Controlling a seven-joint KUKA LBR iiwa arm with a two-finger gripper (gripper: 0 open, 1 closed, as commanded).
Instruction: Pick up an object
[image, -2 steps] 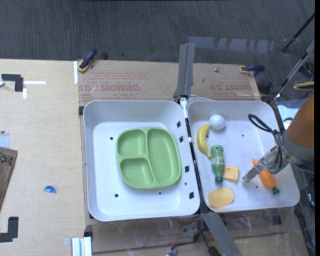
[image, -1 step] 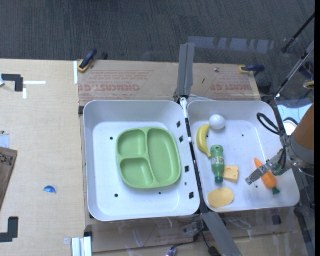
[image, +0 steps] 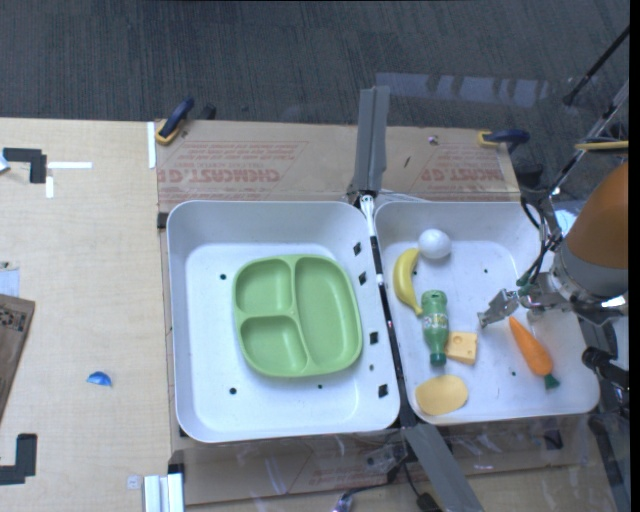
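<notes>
A carrot (image: 531, 347), orange with a dark tip at its near end, lies on the floor of the right bin (image: 480, 390), towards that bin's right wall. Just beside it on the left is the gripper (image: 497, 310), low in the bin; its metal fingers (image: 490, 316) point left and sit slightly apart, with nothing between them. The arm (image: 600, 240) comes in from the right, its orange band above the grey wrist.

To the left of the gripper a small wedge of cheese (image: 462, 347) lies touching a green bottle (image: 434, 326). The bottle lies on its side, running near to far. Just left of the bottle's far end is a banana (image: 404, 279), curved along the bin's left wall. A white ball (image: 434, 243) sits at the far end of the bin, just beside the banana's far tip. A flat yellow chip (image: 441, 395) rests at the near edge, in front of the bottle.

The left bin (image: 200, 380) holds a green plate (image: 297, 315) with three compartments, set roughly in the middle. The two bins stand side by side, touching along a shared edge.

Brown cardboard (image: 250, 160) with red print lies under the far side of both bins. The wooden surface (image: 80, 290) stretches to the left, and a small blue object (image: 98, 379) lies on it, well apart from the bins.
</notes>
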